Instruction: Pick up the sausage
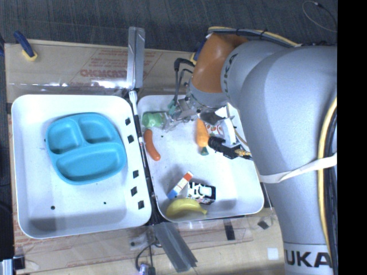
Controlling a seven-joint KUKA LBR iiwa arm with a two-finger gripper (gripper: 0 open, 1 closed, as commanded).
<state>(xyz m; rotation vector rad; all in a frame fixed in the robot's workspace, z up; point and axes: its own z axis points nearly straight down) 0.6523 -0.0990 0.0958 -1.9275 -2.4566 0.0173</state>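
Nearest the camera, along the front wall of the right bin (252, 202), a yellow banana (182, 208) lies with a small black-and-white carton (200, 192) and an orange-and-white packet (180, 185) just behind it, crowding that front edge. Behind them the white floor of the bin opens out, bare through the middle. The sausage (151, 144) lies on this floor at the bin's left side, close along the divider wall shared with the left bin (23, 171), so little room is left on its left while its right side faces open floor. It is a short, smooth, orange-red link, rounded at both ends, lying lengthwise from front to back with a slight tilt. Further right an orange carrot (202, 136) rests near the arm's black cabling. Beyond the sausage, a green object (152, 120) sits at the far left corner, and the gripper (175, 112) hangs just beside it, apart from the sausage; whether it stands wide or narrow I cannot tell. In the left bin sits a blue divided tray (86, 148).
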